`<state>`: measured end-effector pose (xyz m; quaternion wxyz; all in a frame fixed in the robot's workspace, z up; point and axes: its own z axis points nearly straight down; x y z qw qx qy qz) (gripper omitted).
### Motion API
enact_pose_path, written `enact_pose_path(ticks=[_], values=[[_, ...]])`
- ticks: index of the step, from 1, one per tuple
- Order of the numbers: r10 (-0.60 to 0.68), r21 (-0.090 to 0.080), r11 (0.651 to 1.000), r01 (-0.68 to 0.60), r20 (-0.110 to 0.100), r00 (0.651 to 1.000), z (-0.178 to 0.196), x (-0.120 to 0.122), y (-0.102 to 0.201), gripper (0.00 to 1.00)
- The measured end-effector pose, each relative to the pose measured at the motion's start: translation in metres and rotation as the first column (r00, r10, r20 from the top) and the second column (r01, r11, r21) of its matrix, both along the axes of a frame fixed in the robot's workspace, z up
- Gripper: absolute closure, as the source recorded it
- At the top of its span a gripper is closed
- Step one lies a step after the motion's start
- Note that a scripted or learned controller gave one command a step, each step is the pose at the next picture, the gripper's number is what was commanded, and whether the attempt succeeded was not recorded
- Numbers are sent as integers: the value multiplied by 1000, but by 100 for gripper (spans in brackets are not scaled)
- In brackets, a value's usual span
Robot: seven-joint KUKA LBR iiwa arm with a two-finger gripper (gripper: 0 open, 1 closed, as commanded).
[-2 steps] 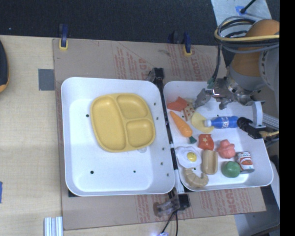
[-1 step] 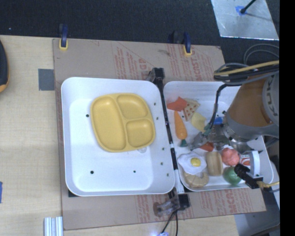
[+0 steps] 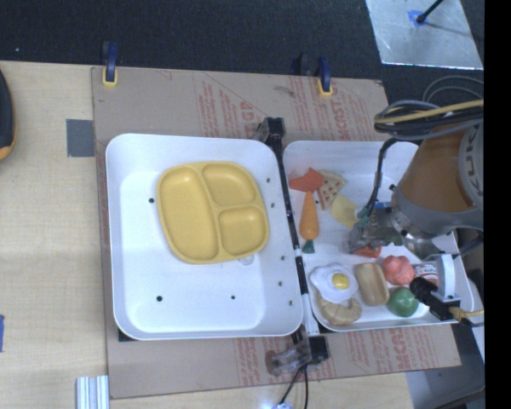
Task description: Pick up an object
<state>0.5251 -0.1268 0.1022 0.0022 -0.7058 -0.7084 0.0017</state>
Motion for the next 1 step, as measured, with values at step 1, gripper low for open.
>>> enact_pose_path(ticks=[1], values=[[8,0,1000,-8,16,1000,96,53,60,100]])
